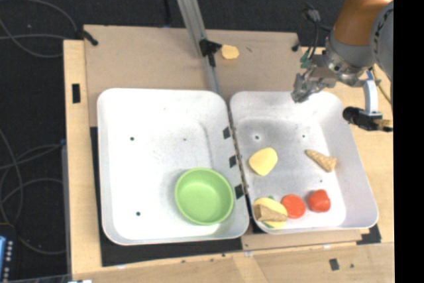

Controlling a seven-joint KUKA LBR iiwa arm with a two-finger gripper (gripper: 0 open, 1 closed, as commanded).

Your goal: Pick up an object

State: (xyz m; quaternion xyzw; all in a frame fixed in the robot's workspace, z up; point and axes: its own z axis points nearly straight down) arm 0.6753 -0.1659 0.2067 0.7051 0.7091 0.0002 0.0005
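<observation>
The end effector [301,93] hangs over the far edge of the right bin [348,142], near its far right corner, with nothing visibly between its parts; whether it is open or closed I cannot tell from this slanted view. Any item will serve for the pick, and all candidates lie in the right bin: a yellow rounded piece [263,161] near the bin's left edge, a tan wedge [321,160] toward the right edge, and along the near edge a red ball [293,206], a red block [319,201] and a yellow-and-tan piece [270,212] tucked into the near left corner.

The best choice is probably the yellow rounded piece or the tan wedge, since each sits apart from the others on bare floor, leaving room on both sides. The near-edge group looks harder: the items crowd each other and the bin wall.

In the left bin [132,116] a green bowl [204,195] rests near the near right corner. On the desk [132,56] beyond the bins lies a small yellow object [230,52] beside a slanted metal post [189,3], neither in the way.
</observation>
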